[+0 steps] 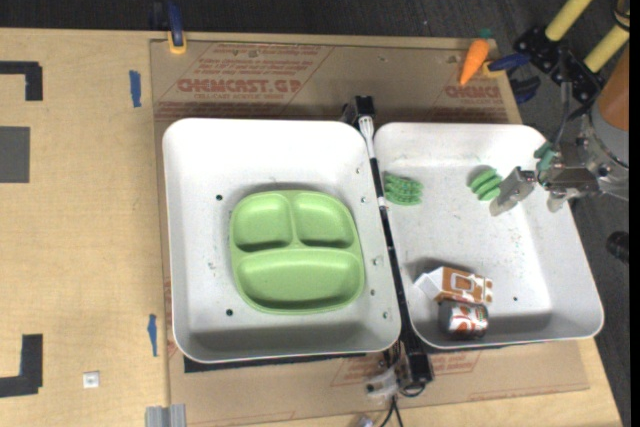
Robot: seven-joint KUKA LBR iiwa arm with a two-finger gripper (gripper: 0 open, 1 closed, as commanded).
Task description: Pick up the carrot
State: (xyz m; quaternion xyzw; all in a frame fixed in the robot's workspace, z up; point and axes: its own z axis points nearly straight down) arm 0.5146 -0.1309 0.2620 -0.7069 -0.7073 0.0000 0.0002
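Hovering over the right bin (585,305), we are steering our gripper (522,190) (fingers parted, gripping nothing) while the carrot (474,61) is lying beyond the bin's far rim; reaching there comes next.

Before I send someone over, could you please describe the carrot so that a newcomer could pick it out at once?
Start at the right-hand white bin and go past its far rim onto the brown board behind it. Near that board's far right corner lies the carrot, outside both bins. It is small and orange with a green top, unlike the green pieces and the snack packet inside the bin.
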